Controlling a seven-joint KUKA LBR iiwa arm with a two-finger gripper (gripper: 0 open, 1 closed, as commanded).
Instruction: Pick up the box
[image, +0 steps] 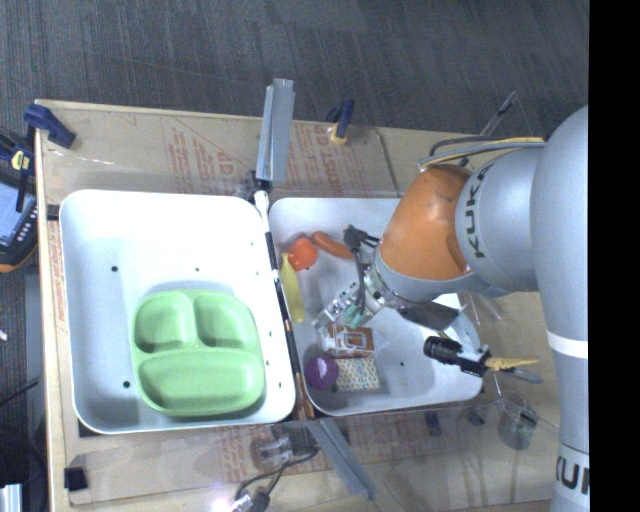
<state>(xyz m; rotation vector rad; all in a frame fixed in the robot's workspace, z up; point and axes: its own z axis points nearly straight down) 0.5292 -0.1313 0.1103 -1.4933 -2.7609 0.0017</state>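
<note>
A green tray (197, 352) lies in the left bin (100, 240). In the right bin (420, 395), a yellow bottle (291, 285) lies along the left wall, with a purple piece (321, 372) near the front. The box (351, 342) sits mid-bin, the gripper (347, 303) directly over it, touching; whether it grips cannot be told.

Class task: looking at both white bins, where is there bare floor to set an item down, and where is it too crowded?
Left shallow white bin: bare floor along its far side and left wall, bordering the green three-compartment plastic tray.

Right shallow white bin: crowded. The small printed cardboard box, purple round toy, yellow piece and orange pieces cluster under the arm's pincer.
</note>
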